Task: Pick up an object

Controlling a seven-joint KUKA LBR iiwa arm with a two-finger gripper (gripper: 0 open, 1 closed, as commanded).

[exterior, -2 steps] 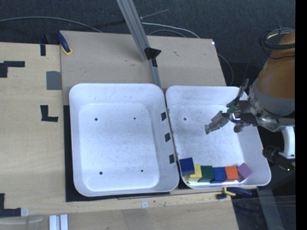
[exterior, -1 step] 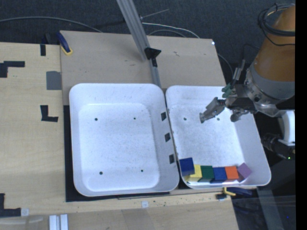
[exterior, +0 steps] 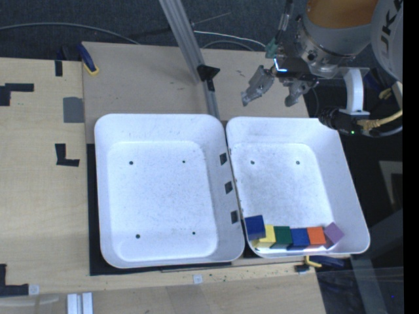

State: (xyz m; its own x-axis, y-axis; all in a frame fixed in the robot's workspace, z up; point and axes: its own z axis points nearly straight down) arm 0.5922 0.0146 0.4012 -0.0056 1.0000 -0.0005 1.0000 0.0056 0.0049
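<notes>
1. Camera view, far left: tan desk (exterior: pixel 39 195) with black tape marks; grey patch near the upper left; blue-and-yellow clamp (exterior: pixel 88 59) at the board's upper corner.
2. Left bin (exterior: pixel 105 175): white, shallow, four small dark dots on its floor.
3. Grey metal rail (exterior: pixel 186 41) slanting down from the top edge to the gap between the bins, black bracket partway along.
4. Right bin (exterior: pixel 340 175): white, touching the left bin along the shared edge, three small dark tabs at the seam.
5. Row of blocks along the near wall of the right bin, left to right: blue block (exterior: pixel 254 226), yellow block (exterior: pixel 267 235) just beside it and partly under it, green block (exterior: pixel 282 235), second blue block (exterior: pixel 300 237), orange block (exterior: pixel 316 235), purple block (exterior: pixel 334 232) tilted at the near right corner. All touching neighbours.
6. Gripper (exterior: pixel 275 92) above the desk beyond the far rim of the right bin, well apart from the blocks. Fingers (exterior: pixel 256 89) spread apart, nothing between them.
7. Arm (exterior: pixel 340 12) entering at upper right, orange band above the wrist.
</notes>
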